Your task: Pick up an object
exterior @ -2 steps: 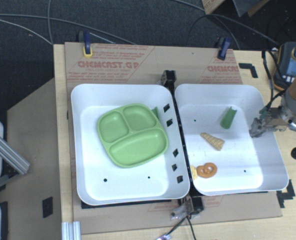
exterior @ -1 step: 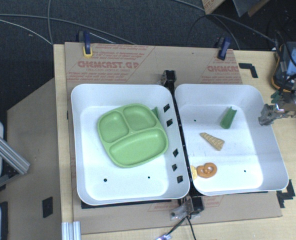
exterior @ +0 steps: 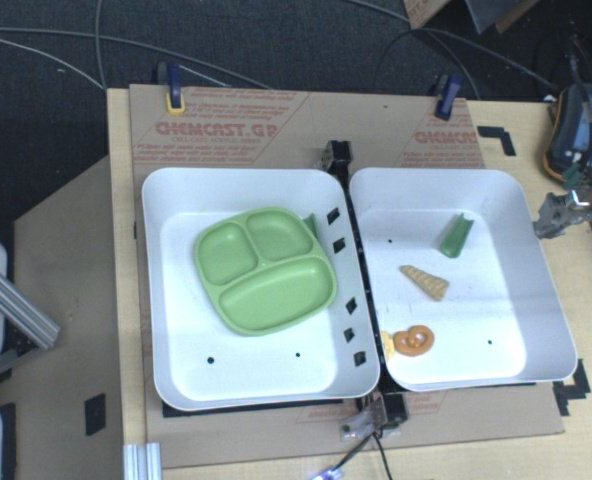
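Note:
A green divided plate (exterior: pixel 266 269) lies in the left bin (exterior: pixel 176 368). In the right bin (exterior: pixel 536 328) are three small things: a green block (exterior: pixel 457 235) near the back, a tan cone (exterior: pixel 424 281) in the middle, and an orange ring-shaped piece (exterior: pixel 412 341) near the front left corner. My gripper (exterior: pixel 561 215) sits at the frame's right edge, just outside the right bin's right wall. It is well apart from all the objects, and nothing shows in it.
A black divider with clips (exterior: pixel 344 258) runs between the two bins. Cardboard (exterior: pixel 226 123) lies under the bins, held by blue clamps (exterior: pixel 175 86) at the back. Cables cross the dark floor behind the bench.

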Robot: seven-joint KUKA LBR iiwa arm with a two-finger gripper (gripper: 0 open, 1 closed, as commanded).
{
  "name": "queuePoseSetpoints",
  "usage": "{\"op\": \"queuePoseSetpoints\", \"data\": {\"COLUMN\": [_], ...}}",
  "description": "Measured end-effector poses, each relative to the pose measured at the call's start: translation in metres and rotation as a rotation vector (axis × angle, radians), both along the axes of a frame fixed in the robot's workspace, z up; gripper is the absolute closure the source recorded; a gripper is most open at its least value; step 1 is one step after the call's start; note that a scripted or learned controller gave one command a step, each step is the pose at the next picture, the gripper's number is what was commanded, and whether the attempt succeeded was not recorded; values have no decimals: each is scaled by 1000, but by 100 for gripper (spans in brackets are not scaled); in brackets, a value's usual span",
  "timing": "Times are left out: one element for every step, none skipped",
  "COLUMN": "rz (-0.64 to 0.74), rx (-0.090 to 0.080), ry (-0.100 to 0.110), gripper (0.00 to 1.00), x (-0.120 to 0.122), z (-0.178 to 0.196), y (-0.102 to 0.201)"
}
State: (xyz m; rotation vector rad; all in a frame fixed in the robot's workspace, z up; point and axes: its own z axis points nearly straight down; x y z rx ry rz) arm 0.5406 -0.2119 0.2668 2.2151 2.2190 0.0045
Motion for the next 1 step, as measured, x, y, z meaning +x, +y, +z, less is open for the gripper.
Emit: {"op": "queuePoseSetpoints", "data": {"rz": [5], "rx": [6], "ry": [9], "gripper": [100], "x": [3], "z": [-13], "y": [59]}}
